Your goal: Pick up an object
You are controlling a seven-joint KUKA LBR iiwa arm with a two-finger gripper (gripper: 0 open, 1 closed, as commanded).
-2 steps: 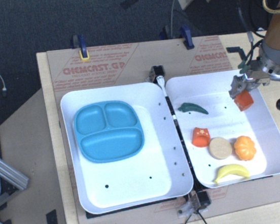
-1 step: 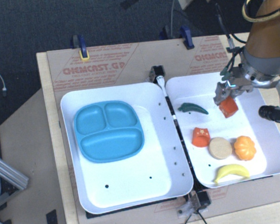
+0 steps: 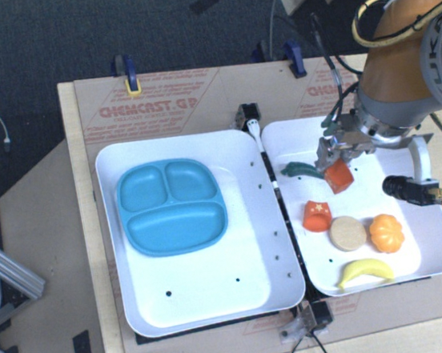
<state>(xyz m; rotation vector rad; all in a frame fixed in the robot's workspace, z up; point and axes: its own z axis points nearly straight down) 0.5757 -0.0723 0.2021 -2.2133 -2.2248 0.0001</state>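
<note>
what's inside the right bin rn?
Right bin holds a red pepper, tan disc, orange pumpkin, banana, dark green piece and an orange-red block at the hand. The arm covers the bin's far corner.

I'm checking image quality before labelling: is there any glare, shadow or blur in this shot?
Camera view: even lighting, mild glare on the white bins; soft shadow under the blue tray and the banana; the gripper and the red block beneath it look slightly soft; elsewhere sharp.
</note>
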